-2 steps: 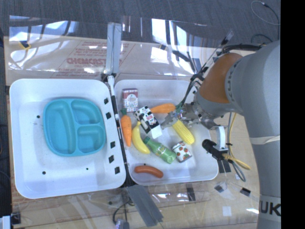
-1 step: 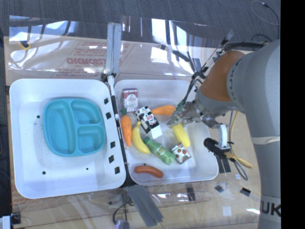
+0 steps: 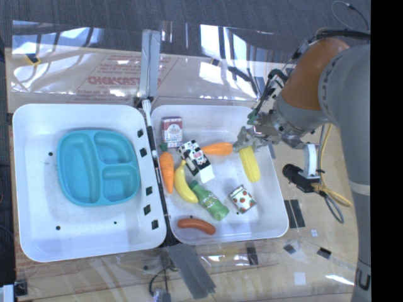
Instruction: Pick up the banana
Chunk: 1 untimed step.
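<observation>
Bright, even overhead light; window glare on the clear sheet (image 3: 208, 68); slightly soft focus.

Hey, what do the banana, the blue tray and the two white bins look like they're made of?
Banana: likely moulded plastic toy food; its yellow is even and unblemished, with a slight sheen.
Blue tray: probably matte plastic, one smooth turquoise piece with rounded moulded compartments.
White bins: seemingly thin formed plastic, with glossy rims and rounded corners. Looks alone cannot confirm any of these.
</observation>
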Motion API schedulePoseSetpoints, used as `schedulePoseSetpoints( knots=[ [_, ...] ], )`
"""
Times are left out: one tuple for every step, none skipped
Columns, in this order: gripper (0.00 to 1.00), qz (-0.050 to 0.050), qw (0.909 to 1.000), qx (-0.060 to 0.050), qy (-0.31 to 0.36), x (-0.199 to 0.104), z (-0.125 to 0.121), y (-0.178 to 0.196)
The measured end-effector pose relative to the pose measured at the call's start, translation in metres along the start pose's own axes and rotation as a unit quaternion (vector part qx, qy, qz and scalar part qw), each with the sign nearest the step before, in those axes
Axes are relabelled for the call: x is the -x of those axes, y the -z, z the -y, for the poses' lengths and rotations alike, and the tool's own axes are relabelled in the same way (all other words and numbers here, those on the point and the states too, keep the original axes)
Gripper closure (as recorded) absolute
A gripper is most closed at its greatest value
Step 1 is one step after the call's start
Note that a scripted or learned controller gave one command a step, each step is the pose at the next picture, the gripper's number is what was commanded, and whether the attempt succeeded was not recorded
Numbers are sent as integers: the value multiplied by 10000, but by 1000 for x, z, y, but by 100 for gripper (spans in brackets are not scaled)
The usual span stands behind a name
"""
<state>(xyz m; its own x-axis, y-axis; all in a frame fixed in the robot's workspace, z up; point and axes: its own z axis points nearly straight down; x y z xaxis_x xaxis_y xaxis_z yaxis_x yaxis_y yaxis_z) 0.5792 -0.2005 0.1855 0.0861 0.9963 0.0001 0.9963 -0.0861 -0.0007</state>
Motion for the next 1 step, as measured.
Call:
schedulePoseSetpoints(
  knots=[
    [100,4,9975,5,713,-38,-75,108]
  ],
)
